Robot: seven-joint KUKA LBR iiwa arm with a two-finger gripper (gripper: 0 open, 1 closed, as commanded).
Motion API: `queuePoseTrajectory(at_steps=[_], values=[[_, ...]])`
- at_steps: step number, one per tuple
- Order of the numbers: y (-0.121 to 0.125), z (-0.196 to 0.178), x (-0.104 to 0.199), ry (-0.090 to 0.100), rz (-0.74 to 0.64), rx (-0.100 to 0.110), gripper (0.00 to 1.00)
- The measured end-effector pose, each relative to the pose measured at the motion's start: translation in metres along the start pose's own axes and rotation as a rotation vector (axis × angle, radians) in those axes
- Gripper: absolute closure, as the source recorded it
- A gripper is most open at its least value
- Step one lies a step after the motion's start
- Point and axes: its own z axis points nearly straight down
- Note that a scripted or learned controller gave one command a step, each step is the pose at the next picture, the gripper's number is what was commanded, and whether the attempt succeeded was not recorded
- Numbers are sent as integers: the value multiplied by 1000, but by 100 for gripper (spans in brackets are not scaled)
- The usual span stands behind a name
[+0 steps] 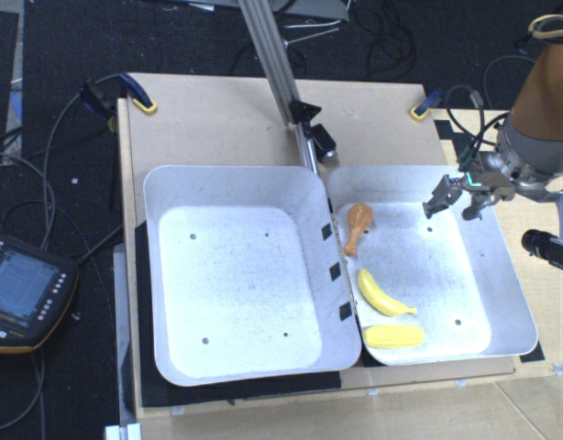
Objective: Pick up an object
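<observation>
The right bin (474,273) holds three objects along its left side. A brown drumstick-shaped toy (358,224) lies near the top, a yellow banana (382,297) below it, and a yellow oblong block (393,336) near the front edge. My gripper (456,203) hangs over the bin's upper right part, well to the right of the drumstick toy. Its two dark fingers stand apart with nothing between them.
The left bin (171,273) lies beside the right one. A metal pole (277,62) slants up from the bins' shared back edge. A handheld pendant (20,291) rests off the bench at the left, with cables on the floor.
</observation>
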Motion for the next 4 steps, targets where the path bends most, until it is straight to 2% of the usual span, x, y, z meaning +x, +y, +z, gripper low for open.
queuePoseTrajectory(at_steps=[1, 3, 4], values=[[0, 0, 0, 0, 0, 0, 0], [-5, 125, -4, 1, 0, 6, 0], [-6, 159, -3, 0, 0, 3, 0]])
